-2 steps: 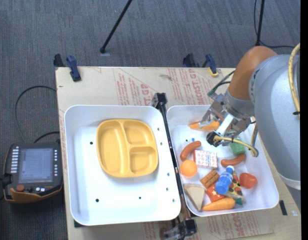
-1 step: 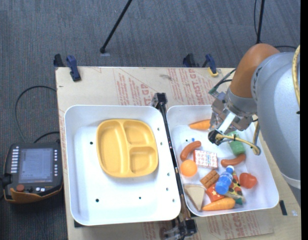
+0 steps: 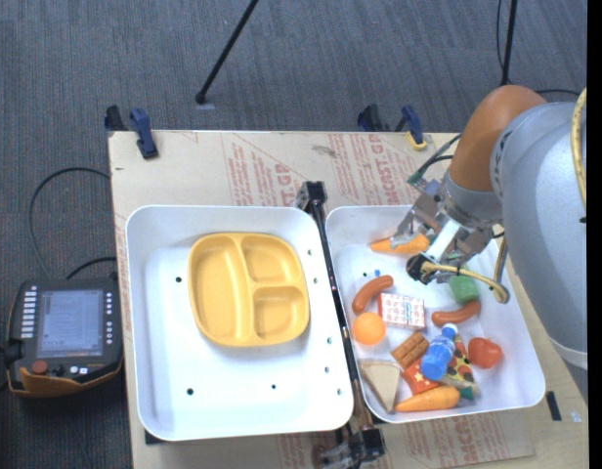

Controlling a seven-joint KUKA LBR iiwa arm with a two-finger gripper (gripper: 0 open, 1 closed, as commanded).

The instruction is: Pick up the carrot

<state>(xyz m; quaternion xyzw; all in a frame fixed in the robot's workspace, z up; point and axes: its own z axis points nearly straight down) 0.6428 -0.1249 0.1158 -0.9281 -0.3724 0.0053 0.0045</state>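
Reaching in from the right, the arm (image 3: 536, 193) hangs its gripper (image 3: 419, 234) over the far end of the right bin (image 3: 526, 364); whether it is open or closed cannot be told. The left bin (image 3: 164, 360) holds a yellow divided plate (image 3: 248, 287). Among the right bin's toy food, a carrot (image 3: 389, 246) lies just beside the gripper, and a second carrot (image 3: 428, 400) lies by the near wall, close to a blue bottle (image 3: 438, 353).

Even overhead light, slightly soft.

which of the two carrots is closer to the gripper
The carrot at the right bin's far end, beside the gripper; the other carrot lies along the near edge.
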